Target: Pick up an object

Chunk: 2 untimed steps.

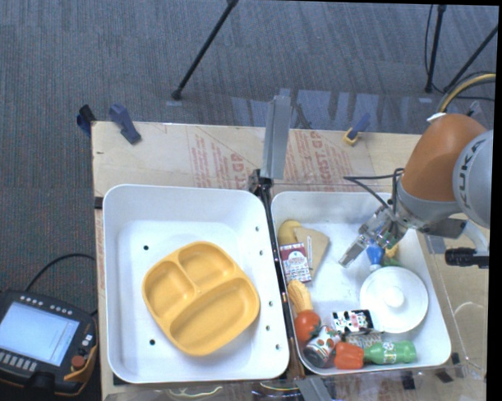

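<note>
Two white bins [118,232], one yellow divided plate [200,295], one white bowl [394,298], one green bottle [389,352], one tomato [306,324].

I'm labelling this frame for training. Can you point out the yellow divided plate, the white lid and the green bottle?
yellow divided plate [201,296]: camera view, centre ridge.
white lid [394,298]: camera view, its knob.
green bottle [391,352]: camera view, mid-body.
</note>
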{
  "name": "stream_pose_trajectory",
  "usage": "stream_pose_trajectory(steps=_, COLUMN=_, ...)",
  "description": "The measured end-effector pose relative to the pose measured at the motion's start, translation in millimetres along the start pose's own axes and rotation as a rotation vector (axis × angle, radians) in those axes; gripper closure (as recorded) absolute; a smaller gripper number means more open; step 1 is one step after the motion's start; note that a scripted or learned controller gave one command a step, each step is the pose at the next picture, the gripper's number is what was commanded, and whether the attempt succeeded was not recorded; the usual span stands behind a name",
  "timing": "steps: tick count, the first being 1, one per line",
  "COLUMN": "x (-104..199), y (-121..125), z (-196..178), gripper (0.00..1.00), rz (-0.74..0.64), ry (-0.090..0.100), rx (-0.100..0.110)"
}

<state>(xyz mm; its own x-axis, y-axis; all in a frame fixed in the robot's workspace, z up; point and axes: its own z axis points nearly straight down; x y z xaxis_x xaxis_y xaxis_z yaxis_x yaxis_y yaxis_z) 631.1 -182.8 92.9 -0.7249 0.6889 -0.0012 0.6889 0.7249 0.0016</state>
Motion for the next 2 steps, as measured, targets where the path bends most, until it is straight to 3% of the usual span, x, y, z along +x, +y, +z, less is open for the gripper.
stream_pose_trajectory(steps=1, x=-1, y=1, z=-11, gripper=1.00, rz=-0.004, ry=-0.003, rx=-0.001)
stream_pose_trajectory(steps=2, x=58, y=39, z=-134, gripper=1.00, rz=0.133, ry=-0.009, rx=-0.008)
